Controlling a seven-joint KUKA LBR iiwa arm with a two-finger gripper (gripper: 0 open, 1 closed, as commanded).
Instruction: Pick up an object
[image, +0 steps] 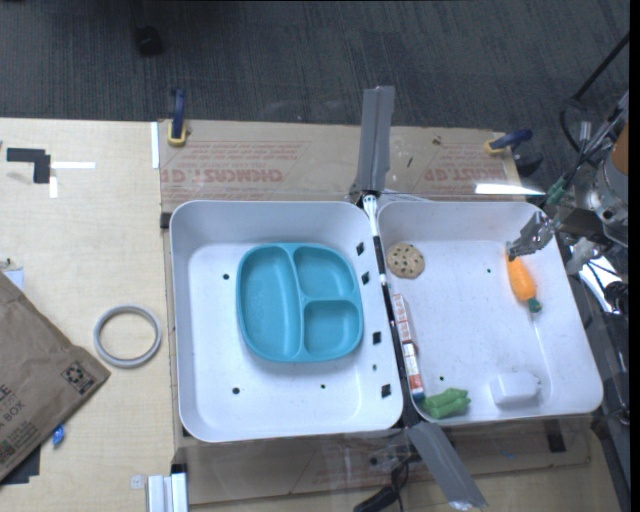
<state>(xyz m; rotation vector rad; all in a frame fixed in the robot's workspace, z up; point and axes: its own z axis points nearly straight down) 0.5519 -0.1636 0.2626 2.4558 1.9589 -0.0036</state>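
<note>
Orange, the toy carrot (522, 280) lies just below your gripper (527, 243), long axis running down the bin away from it, green tip farthest. Whether the gripper is open, you cannot tell. The right bin's wall (583, 322) is close on the arm's side; open floor spreads toward the cookie (405, 260).

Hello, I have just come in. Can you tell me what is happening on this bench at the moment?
A robot arm reaches in from the right over the right bin. Its hand sits just above a toy carrot near the bin's far right side; I cannot tell whether it grips anything. The same bin holds a cookie, a tube, a green item and a white block. The left bin holds a blue divided plate.
</note>
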